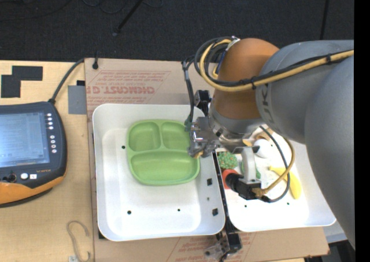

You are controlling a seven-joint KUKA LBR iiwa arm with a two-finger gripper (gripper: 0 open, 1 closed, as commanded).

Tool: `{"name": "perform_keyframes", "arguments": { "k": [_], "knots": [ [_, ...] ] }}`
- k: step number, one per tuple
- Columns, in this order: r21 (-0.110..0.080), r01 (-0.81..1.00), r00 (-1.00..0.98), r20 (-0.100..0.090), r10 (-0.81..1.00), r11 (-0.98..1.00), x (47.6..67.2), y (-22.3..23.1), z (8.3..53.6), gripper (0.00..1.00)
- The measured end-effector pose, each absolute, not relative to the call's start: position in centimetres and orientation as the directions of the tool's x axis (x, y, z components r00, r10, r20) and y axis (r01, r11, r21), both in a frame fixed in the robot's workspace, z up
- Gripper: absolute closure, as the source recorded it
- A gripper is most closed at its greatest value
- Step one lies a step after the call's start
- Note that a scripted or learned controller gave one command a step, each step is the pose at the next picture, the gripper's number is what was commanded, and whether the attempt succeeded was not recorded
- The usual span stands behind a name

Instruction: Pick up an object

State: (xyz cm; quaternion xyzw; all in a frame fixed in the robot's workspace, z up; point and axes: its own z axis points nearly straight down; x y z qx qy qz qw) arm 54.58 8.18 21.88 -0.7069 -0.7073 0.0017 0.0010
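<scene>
the plate is the likely target: green, with three compartments, lying flat and right way up in the left bin, toward that bin's right side. it is the single loose thing in that bin, so nothing crowds it. the gripper sits at the plate's right rim, near the wall between the two bins. i judge it is placed there because a shallow plate offers only its raised edge to grasp. the wrist blocks the contact point, so i cannot tell whether the gripper is spread, closed, or pinching the rim, and the plate does not look lifted.

the right bin holds the smaller clutter, much of it hidden under the arm. i can make out one green-and-red thing close to the dividing wall, one yellow thing further right, and one white thing between them. a full count there is not possible.

counted: one plate, two bins, one arm. both bins rest on one sheet of cardboard, and one pendant with a screen lies on the bench to the left, well apart from the bins.
</scene>
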Motion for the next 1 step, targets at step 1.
{"name": "perform_keyframes", "arguments": {
  "k": [1],
  "knots": [
    [-0.006, 1.0, 0.0, -0.001, 1.0, 0.0, 53.74, 7.64, 21.72, 1.0]
  ]
}}
